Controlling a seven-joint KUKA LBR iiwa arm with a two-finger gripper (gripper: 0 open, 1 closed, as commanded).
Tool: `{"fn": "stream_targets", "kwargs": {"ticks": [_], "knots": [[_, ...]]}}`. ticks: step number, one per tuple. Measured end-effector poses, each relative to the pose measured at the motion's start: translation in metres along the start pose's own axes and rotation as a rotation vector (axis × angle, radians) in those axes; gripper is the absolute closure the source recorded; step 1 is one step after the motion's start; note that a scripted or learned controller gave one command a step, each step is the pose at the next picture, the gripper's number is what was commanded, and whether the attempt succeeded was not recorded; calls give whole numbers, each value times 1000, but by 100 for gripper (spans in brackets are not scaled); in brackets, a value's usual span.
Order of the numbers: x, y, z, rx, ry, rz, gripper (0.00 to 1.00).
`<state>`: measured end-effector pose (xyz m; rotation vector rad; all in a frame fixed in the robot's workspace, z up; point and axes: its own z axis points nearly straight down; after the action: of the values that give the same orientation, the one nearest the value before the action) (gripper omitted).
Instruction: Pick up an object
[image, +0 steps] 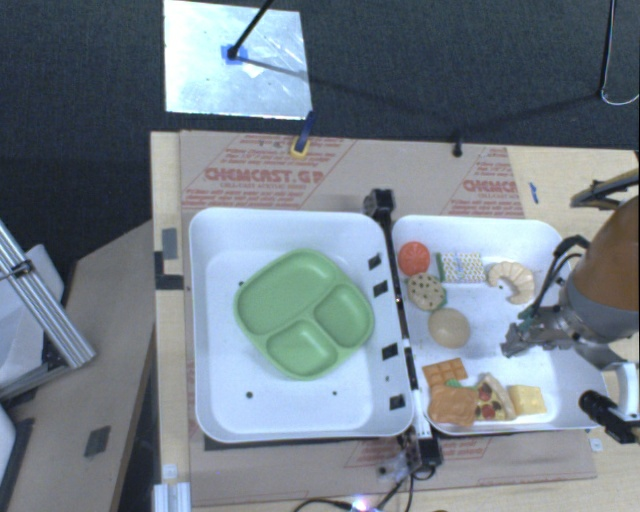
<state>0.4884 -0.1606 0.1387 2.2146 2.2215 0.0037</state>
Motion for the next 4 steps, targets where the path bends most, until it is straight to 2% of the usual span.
{"fn": "stream_targets", "kwargs": {"ticks": [2,4], "knots": [[-5,11,-87,0,0,-1,100],[114,6,-82,3,2,0,100]]}}
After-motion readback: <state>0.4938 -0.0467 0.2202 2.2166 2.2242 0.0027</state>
